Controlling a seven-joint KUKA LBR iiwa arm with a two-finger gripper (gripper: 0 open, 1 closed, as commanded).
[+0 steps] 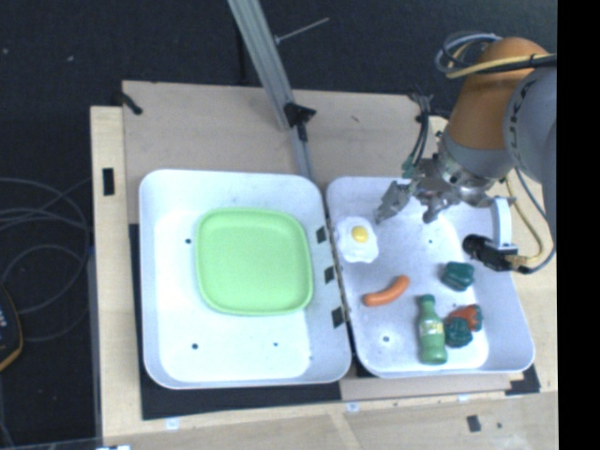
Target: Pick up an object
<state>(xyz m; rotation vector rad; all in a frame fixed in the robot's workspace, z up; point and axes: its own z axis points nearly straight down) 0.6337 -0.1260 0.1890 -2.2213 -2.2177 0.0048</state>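
1. While the arm reaches in from the right of the camera view, its claw (411, 204) hangs over the upper part of the right bin (403, 368). The two fingers are spread apart with nothing between them, so nothing is gripped.

2. Several things lie in the right bin that could serve the task. A toy fried egg (357, 239) lies near the bin's left wall, just below and to the left of the claw. An orange sausage (386, 292) lies near the middle. A green bottle (430, 329) lies toward the lower right, touching or nearly touching a red and teal toy (462, 324). A dark green piece (457, 274) sits by itself near the right wall.

3. The egg is the nearest thing to the claw, so it seems the likely target, though the pose alone does not settle this. Being flat, it would probably be hard to pinch.

4. The left bin (169, 345) holds a light green plate (254, 261), lying flat near its middle and well apart from the claw.

5. Both bins sit side by side on the desk (187, 125), touching along their inner walls. A grey pole (262, 50) slants across the top of the view, ending near the join between the bins.
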